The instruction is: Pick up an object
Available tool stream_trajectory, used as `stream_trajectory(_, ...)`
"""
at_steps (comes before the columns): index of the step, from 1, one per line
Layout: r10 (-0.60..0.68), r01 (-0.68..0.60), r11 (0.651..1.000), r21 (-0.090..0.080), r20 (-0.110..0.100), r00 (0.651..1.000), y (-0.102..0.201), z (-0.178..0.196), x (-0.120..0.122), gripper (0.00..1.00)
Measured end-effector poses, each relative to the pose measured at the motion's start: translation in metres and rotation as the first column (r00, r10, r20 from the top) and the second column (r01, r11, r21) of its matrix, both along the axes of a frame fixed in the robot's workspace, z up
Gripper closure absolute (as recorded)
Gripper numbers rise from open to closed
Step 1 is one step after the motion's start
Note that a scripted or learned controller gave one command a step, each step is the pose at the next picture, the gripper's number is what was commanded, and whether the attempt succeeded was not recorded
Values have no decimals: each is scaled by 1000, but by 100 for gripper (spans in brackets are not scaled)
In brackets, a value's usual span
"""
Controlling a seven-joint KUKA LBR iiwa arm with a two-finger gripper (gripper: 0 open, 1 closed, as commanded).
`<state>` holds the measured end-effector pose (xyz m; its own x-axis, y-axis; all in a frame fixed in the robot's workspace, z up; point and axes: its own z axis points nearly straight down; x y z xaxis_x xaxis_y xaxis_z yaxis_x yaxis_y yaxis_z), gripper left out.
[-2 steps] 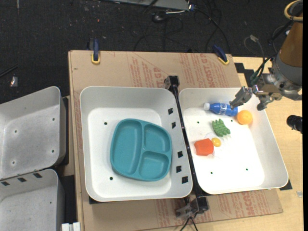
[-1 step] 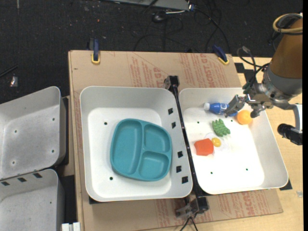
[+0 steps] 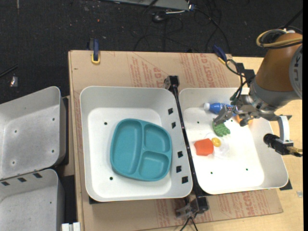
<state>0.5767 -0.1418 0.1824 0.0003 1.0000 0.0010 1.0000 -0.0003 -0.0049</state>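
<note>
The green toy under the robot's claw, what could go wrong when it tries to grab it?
The gripper sits over the green toy, with a blue and white object and a small yellow piece close by. It might bump or catch a neighbour instead. The toy looks small and lumpy, so it could slip free.

Light: bright, even, from overhead; bins (image 3: 130,100) near glare-white
Shadows: soft, faint
Focus: slightly soft; dark floor (image 3: 43,23) grainy

Arm (image 3: 281,66) cut off at right edge; tool (image 3: 230,113) fingers blurred.
</note>
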Motion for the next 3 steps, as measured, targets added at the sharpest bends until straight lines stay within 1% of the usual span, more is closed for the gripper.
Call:
stream_trajectory(1, 2, -2, 1000, 0, 1, 1000, 5, -55, 9, 0)
stream_trajectory(2, 0, 0, 1000, -2, 6, 1000, 4, -42, 10, 100)
stream_trajectory(3, 3, -3, 1000, -3, 12, 1000, 4, 22, 13, 100)
